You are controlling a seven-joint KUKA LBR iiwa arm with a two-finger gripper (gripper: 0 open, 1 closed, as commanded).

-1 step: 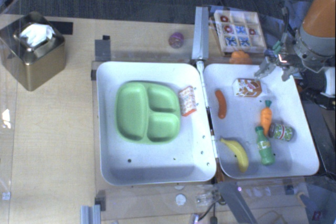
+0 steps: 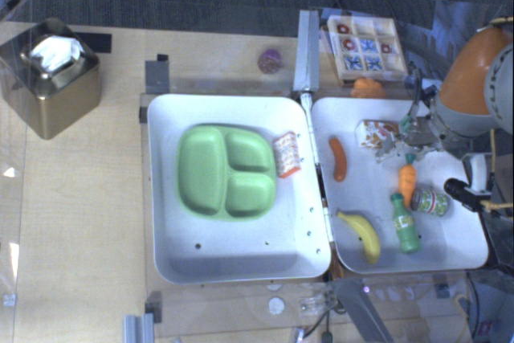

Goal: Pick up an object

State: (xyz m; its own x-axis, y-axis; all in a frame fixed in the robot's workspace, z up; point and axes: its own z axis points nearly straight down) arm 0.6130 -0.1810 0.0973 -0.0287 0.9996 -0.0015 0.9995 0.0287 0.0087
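Nothing printed here is coming through clearly enough to read. The small packet [image 2: 287,155] lying in the left bin [image 2: 169,253] is showing red and white print, but the lettering is too small to make out. The same is going for the flat wrapper [image 2: 374,133] near the top of the right bin [image 2: 474,253], and for the green-banded label on the little can [image 2: 431,202] lying on its side. Beyond the bins, a board of noughts and crosses [image 2: 366,46] is resting on the bench, its marks showing in red and blue, with an orange thing [image 2: 367,87] peeking out just below it.

The arm [image 2: 482,84] is reaching in from the right, its orange band sitting high at the edge and the grey wrist leaning down over the right bin's upper corner. The gripper [image 2: 414,127] is hanging just beside the wrapper and above the carrot [image 2: 407,181]; whether its fingers are spread or closed, I cannot tell from here.

In the right bin a sausage [image 2: 339,158] is lying near the left wall, a banana [image 2: 361,233] is curving along the bottom, and a green bottle [image 2: 405,224] is lying between banana and can. A green divided plate [image 2: 225,171] is taking up the left bin, the packet touching its right edge.

A brass-coloured box [image 2: 50,84] is standing at the far left of the bench.
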